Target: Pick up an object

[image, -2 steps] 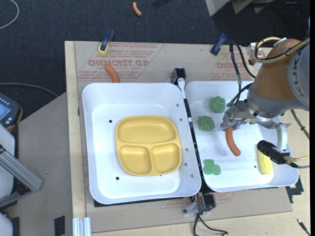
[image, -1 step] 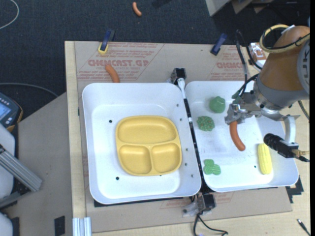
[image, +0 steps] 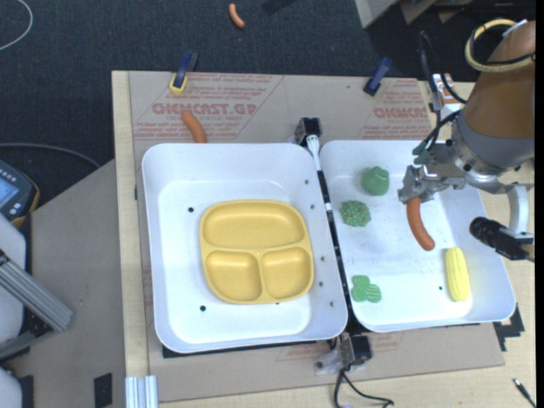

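My gripper hangs over the right bin, near its back right part. An orange sausage lies slanted just below it, and the sausage's upper end meets the gripper's tip. To the left of the gripper are a round green piece and a knobbly green piece. Near the front lie a small green piece and a yellow corn cob.
The left bin holds a yellow three-compartment plate. A second orange sausage lies on the cardboard behind that bin. A black part of the arm juts over the right bin's right side. Blue clamps grip the board's back edge.
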You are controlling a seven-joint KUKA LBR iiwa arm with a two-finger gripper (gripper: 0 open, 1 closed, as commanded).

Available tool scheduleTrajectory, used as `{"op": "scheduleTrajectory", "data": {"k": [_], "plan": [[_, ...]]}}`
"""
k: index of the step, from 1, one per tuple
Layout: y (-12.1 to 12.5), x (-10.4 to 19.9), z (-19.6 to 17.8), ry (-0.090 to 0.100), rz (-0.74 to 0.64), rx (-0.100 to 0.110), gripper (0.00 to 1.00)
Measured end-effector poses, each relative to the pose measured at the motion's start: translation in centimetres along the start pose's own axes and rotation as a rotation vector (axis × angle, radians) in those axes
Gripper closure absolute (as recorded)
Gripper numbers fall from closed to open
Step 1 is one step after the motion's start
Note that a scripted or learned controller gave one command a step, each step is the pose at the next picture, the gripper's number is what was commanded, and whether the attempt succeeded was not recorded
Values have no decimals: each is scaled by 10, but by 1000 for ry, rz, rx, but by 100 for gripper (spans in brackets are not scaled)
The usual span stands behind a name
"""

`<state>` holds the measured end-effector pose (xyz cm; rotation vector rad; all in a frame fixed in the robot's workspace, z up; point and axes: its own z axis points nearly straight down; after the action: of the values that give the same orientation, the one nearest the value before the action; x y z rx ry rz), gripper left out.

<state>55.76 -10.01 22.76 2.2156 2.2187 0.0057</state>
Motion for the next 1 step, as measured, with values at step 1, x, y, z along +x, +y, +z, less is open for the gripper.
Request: {"op": "scheduleTrajectory", "data": {"k": [1], "plan": [[23, 57, -6, 2, -5, 2, 100]]}}
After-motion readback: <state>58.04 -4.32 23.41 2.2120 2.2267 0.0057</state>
